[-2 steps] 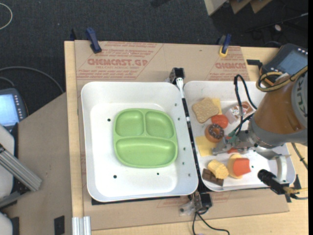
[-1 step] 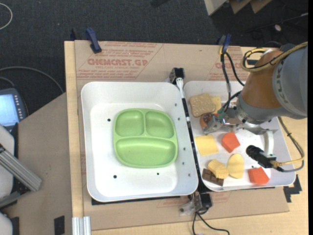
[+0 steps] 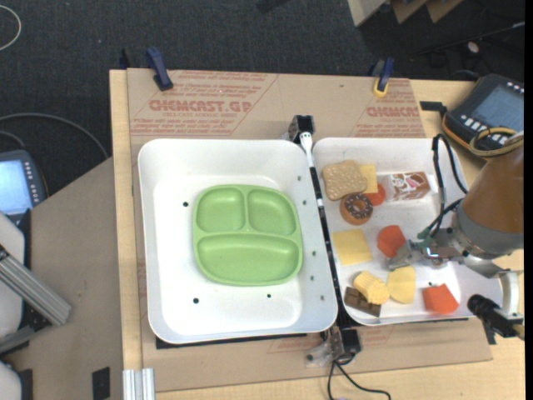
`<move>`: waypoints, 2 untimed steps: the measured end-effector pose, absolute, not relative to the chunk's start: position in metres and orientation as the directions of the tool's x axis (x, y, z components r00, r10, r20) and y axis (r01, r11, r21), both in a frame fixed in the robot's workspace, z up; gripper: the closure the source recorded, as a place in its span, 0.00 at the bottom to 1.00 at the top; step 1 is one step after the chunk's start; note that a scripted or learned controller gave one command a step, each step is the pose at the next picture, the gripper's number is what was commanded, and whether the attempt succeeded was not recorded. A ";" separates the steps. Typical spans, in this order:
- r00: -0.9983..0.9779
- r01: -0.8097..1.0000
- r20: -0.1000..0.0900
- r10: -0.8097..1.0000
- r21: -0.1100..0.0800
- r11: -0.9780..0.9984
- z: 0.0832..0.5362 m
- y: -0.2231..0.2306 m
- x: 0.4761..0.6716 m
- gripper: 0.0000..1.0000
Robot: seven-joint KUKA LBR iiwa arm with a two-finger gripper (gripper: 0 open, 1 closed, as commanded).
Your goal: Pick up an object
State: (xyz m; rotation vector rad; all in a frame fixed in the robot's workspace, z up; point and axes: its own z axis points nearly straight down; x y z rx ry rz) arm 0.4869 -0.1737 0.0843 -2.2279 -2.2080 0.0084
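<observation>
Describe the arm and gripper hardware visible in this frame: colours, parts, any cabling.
The arm enters from the right, a rounded orange band over a grey wrist section. Below it sits the metallic grey gripper, slim fingers pointing left over the right bin. Thin dark cables loop beside the wrist.

Bright, even overhead light washes out the two shallow white plastic bins (image 3: 158, 223), with soft shadows and slight overall blur.

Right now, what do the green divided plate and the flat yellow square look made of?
Green divided plate: likely moulded plastic, matte, uniform colour, rounded compartment ridges. Flat yellow square: probably plastic or foam toy cheese; smooth, even colour, hard to tell which.
</observation>
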 end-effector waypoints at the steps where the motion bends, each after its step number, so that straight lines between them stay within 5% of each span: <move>1: -0.007 1.000 0.000 1.000 0.004 0.007 0.085 -0.103 0.528 0.00; 2: 0.000 1.000 -0.002 1.000 0.004 0.000 0.095 -0.108 0.526 1.00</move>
